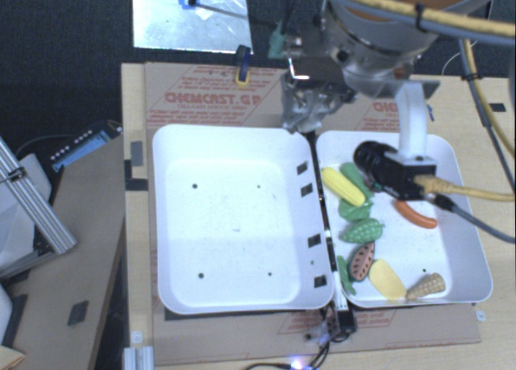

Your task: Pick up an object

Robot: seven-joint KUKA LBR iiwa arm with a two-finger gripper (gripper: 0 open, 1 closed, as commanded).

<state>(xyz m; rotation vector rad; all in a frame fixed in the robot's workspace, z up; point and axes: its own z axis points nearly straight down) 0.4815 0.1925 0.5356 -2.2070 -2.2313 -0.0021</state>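
A cardboard sheet [210,96] underlies the bins, clamped by a yellow clip [242,72].

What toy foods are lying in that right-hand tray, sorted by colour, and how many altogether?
Yellow: 2, the corn cob and the lemon-like piece
Green: 3, the pieces at and
Orange-red: 1, the sausage
Red-brown: 1, the seeded slice
Tan: 1, the cone
Total: 8
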